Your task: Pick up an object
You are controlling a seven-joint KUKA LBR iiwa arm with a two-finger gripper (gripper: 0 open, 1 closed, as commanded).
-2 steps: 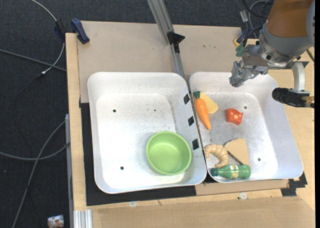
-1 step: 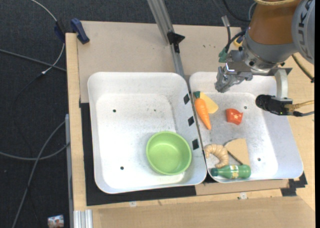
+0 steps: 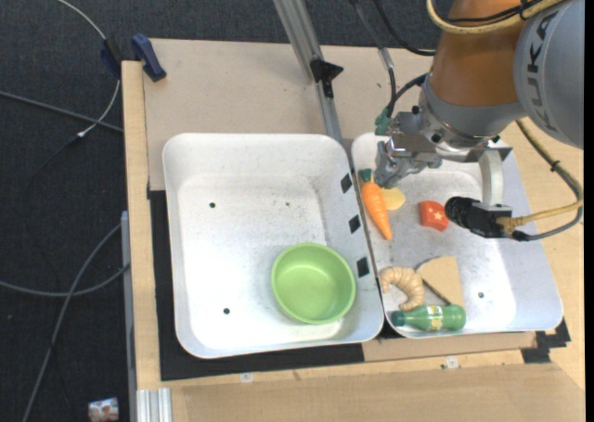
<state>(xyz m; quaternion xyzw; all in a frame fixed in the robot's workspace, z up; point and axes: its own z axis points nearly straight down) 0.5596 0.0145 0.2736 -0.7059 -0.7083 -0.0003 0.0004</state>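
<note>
My gripper (image 3: 390,172) hangs over the back left corner of the right bin (image 3: 520,295), just above the top end of an orange carrot (image 3: 376,210) that lies along the bin's left wall. A pale yellow piece (image 3: 396,198) lies beside the carrot, right under the gripper. A small red tomato-like object (image 3: 432,215) sits near the bin's middle. Toward the front lie a beige curled piece (image 3: 403,283), a tan wedge (image 3: 444,275) and a green bottle (image 3: 429,319) on its side.
The left bin (image 3: 232,198) holds a green bowl (image 3: 313,282) at its front right. A slanted metal pole (image 3: 299,31) rises behind the bins. A black cylinder (image 3: 475,216) on the arm hangs over the right bin's right half. A blue clip (image 3: 147,56) sits at the bench's back left.
</note>
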